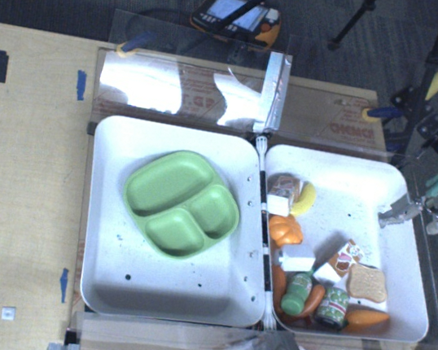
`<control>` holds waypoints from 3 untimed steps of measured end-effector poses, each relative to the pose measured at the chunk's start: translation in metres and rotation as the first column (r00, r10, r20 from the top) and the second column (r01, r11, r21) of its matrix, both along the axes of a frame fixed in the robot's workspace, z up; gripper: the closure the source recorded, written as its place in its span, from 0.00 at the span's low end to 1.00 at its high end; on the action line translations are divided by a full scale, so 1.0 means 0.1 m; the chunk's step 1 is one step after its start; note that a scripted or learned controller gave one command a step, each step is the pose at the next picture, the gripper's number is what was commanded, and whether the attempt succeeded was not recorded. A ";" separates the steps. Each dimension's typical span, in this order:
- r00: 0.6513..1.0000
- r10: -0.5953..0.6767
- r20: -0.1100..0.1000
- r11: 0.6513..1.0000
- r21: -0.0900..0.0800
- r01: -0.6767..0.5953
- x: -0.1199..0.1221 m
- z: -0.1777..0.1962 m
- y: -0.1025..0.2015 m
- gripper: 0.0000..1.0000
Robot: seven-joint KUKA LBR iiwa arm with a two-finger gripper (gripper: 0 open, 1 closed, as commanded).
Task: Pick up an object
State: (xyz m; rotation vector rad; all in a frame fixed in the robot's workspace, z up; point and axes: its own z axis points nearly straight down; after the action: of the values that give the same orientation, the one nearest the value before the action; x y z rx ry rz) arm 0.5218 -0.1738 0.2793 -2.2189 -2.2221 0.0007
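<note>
The right white bin (343, 169) holds a heap of toy food along its left and front sides. A yellow banana (306, 199) and a brown round piece (284, 185) lie at the back left. An orange piece (285, 232), white blocks (297, 261), a green bottle (296, 294), a carrot (314, 298), a green can (333, 306), a bread slice (367, 283) and an orange fruit (367, 319) lie nearer the front. My gripper (397, 213) hangs at the bin's right rim, apart from the food, with nothing seen in it.
The left white bin (104, 275) bears a green divided plate (182, 203). A clear panel and cardboard stand behind the bins. Cables and stands crowd the far right. A handheld controller (234, 14) lies at the back.
</note>
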 end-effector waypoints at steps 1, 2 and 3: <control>1.000 -0.030 0.003 1.000 -0.002 0.030 0.03 -1.75 0.21 0.00; 0.999 -0.044 0.022 0.999 -0.008 0.044 -0.23 -1.88 0.47 0.00; 1.000 -0.017 0.008 1.000 -0.002 0.017 0.20 -1.93 0.25 0.00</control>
State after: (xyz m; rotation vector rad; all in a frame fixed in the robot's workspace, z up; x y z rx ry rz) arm 0.5414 -0.1492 0.0867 -2.2425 -2.2086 -0.0050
